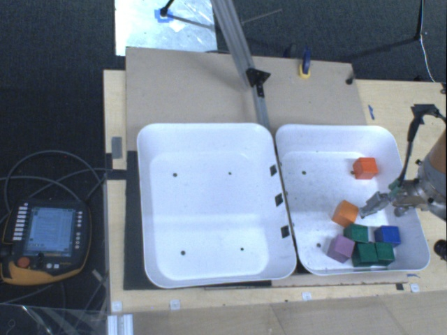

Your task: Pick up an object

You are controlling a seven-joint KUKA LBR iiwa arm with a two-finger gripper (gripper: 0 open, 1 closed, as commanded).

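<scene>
Dark carpet surrounds the desk (115, 187), with a teach pendant (45, 243) lying on the floor at the left and a cardboard sheet under the back of the bins.

Camera view: we see two white bins side by side. Left bin (150, 257) holds nothing we can make out. Right bin (412, 257) holds all the blocks: an orange-red cube (364, 167) alone toward the back, and a cluster at the front right corner, namely an orange block (344, 213), a purple block (341, 248), a blue block (387, 235) and green blocks (365, 246) packed touching one another.

Arm enters from the right edge; the jaws (377, 203) sit low inside the right bin, just beside the orange block and above the cluster. We cannot tell whether they are apart or closed; the tip is too small and blurred. No block is visibly between them.

Progress, as we judge it: approach looks largely done, grasp not confirmed, lift not done. Every block appears to rest on the bin floor. Left to do: close on one piece, likely the orange block, then raise it clear. Tight packing of the cluster could spoil the grip.
</scene>
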